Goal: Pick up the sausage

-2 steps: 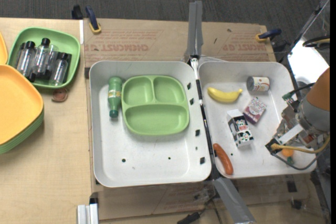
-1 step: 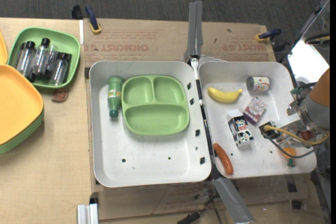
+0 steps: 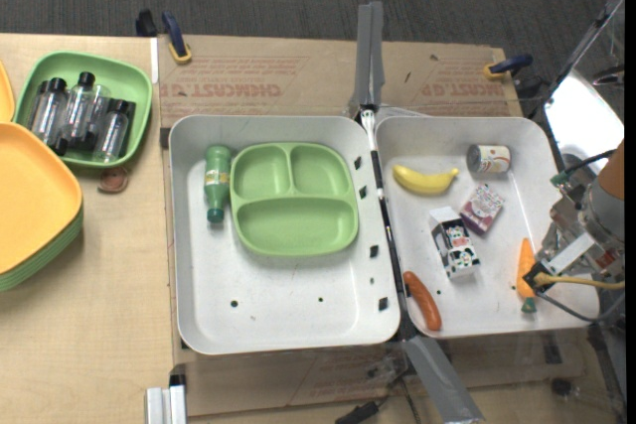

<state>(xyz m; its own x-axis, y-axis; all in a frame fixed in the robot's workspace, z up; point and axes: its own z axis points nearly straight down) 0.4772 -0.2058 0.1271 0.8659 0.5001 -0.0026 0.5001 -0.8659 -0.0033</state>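
Camera view, sausage (image 3: pixel 422 301) in right bin (image 3: pixel 467 126), lying diagonally, upper-left to lower-right

Both white bins (image 3: pixel 199 313) look like smooth, faintly glossy plastic, and the green divided plate (image 3: pixel 294 199) has a matt plastic finish. The sausage (image 3: pixel 423 302) shows a slick reddish-brown skin; the banana (image 3: pixel 425 178) looks waxy and smooth. Beneath lies brown cardboard (image 3: pixel 268 84) — dull and printed — on a pale wood-look bench (image 3: pixel 79 343).
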